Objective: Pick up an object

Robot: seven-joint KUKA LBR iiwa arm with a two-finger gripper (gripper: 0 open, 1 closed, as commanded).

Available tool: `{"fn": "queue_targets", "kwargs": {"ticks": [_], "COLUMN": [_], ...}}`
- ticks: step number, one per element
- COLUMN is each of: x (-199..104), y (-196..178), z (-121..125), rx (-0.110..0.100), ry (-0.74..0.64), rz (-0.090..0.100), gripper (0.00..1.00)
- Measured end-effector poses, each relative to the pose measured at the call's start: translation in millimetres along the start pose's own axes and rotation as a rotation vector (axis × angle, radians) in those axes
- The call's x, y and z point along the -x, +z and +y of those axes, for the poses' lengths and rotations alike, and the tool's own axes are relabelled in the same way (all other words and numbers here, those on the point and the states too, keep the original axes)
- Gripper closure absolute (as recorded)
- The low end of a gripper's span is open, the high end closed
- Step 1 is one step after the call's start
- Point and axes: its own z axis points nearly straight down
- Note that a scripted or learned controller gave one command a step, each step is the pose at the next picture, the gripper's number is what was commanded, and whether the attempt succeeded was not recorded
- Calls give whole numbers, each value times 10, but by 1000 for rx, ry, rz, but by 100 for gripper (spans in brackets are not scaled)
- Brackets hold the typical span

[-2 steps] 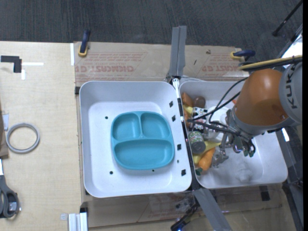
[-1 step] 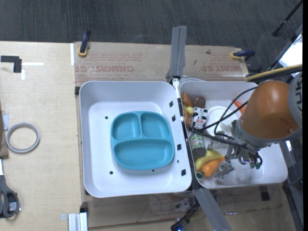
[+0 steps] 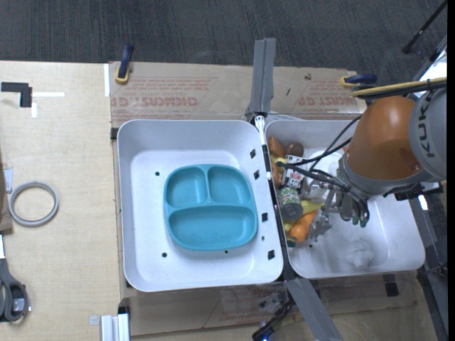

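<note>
The right bin (image 3: 370, 258) holds a cluster of small items along its left wall: an orange carrot-like piece (image 3: 302, 227), a yellow piece (image 3: 308, 207), a dark green can (image 3: 289, 206) and brown and orange pieces (image 3: 282, 149) farther back. My gripper (image 3: 323, 222) hangs low over the bin, just right of the carrot piece and close to it. The arm's orange band (image 3: 384, 137) and cables hide the wrist. The left bin (image 3: 142, 254) contains a teal divided plate (image 3: 211, 207).
A grey tape ring (image 3: 32, 203) and scissors (image 3: 13, 297) lie on the bench to the left. A pale clear object (image 3: 359, 254) rests on the right bin's floor. A grey divider post (image 3: 262, 77) stands between the bins at the back.
</note>
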Motion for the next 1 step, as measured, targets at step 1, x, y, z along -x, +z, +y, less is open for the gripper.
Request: {"fn": "queue_targets", "kwargs": {"ticks": [1], "x": [30], "y": [-125], "z": [-22], "rx": [-4], "ry": [1], "rz": [-9], "gripper": [100]}}
